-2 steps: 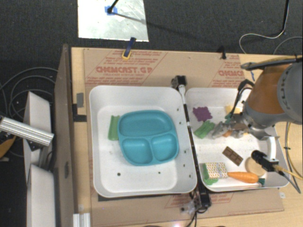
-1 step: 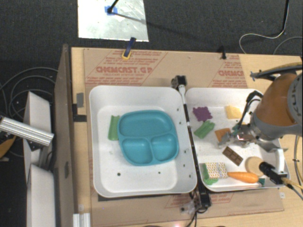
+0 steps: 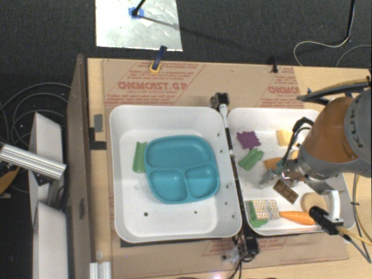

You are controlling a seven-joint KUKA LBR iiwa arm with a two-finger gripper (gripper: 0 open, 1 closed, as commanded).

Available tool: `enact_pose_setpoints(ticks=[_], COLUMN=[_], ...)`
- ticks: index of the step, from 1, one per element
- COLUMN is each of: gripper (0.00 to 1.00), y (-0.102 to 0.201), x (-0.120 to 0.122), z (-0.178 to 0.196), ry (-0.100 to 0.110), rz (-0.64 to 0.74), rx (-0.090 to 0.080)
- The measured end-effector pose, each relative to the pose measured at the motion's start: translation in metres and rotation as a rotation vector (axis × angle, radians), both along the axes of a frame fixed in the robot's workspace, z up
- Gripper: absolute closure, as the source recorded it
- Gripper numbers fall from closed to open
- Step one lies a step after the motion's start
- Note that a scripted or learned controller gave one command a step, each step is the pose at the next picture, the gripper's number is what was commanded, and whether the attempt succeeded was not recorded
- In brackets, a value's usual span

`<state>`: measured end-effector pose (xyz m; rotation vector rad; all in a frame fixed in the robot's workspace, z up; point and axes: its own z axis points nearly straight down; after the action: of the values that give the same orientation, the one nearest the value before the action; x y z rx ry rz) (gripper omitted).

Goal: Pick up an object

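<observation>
Bins sit side by side on the bench: the left bin (image 3: 125, 214) holds a teal divided tray (image 3: 181, 168) lying flat near its middle, with a green strip (image 3: 139, 157) standing just beside the tray's left edge. The right bin (image 3: 247, 118) holds the loose pieces. A purple toy (image 3: 249, 138) lies near the bin's upper left, and a green block (image 3: 250, 158) lies tilted just below it. A pale yellow piece (image 3: 283, 136) rests toward the top, partly behind a dark cable. Along the bin's lower edge lie a mesh-patterned sponge with a green end (image 3: 263, 209) and, just to its right, an orange carrot (image 3: 296, 217). A brown chocolate-like bar (image 3: 286, 191) lies tilted between the carrot and the arm's wrist, and a small orange-brown piece (image 3: 272, 163) shows just above it.

The arm (image 3: 337, 135) reaches in from the right, its orange band over the right bin's far side. The gripper (image 3: 275, 176) hangs low over the bin's middle, close to the brown bar and the orange-brown piece. Its tip is blurred and mixed with the things beneath it, so whether the fingers are spread or pressed together cannot be told, and nothing can be seen clearly between them. It may be touching the orange-brown piece, though the slant of the view leaves that unsure.
</observation>
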<state>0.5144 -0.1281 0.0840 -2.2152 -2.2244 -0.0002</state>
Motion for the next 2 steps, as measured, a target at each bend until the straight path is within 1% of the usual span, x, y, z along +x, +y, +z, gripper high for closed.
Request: enact_pose_setpoints(ticks=[1, 2], gripper=[1.0, 0.0], y=[-0.0013, -0.0013], x=[0.0023, 0.0021], z=[0.0117, 0.0113], ry=[-0.006, -0.006], rz=[-0.001, -0.002], rx=[-0.002, -0.001])
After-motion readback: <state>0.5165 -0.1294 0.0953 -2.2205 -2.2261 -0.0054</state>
